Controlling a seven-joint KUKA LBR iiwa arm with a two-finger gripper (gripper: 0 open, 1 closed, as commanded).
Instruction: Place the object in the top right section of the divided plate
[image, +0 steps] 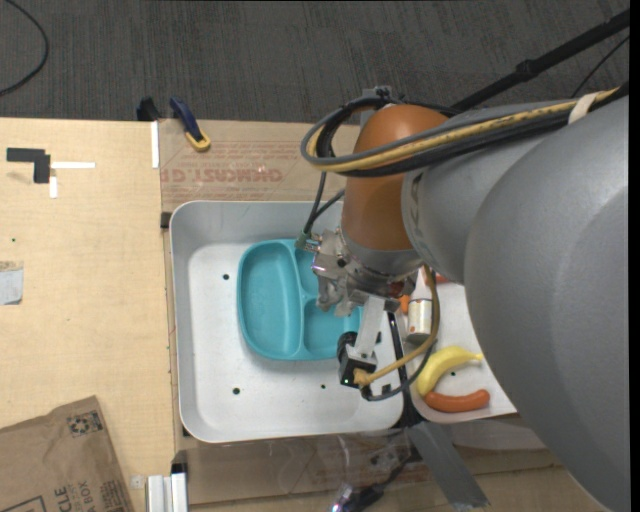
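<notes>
The tool (334, 292) hangs over the right-hand part of the teal divided plate (268, 305), above the smaller compartments and beside the ridge that closes off the big one. Seen from above it is masked by its own wrist, so I cannot tell whether it is apart, together, or clamped on anything. Above it the wrist points steeply down. The orange band (385, 180) sits right over the plate's far right edge. From there the thick grey arm (540, 260) runs out to the right and toward the camera, covering most of the right bin (458, 318). The plate lies in the middle of the left bin (200, 330), its large compartment bare. In the visible strip of the right bin, near the arm, a yellow banana (445, 364) lies just beside an orange-red sausage-shaped piece (458, 401). Which of them is the task's thing cannot be told. Both bins sit on the pale tabletop (80, 300). A blue and yellow clamp (190, 125) is at its far edge.
</notes>
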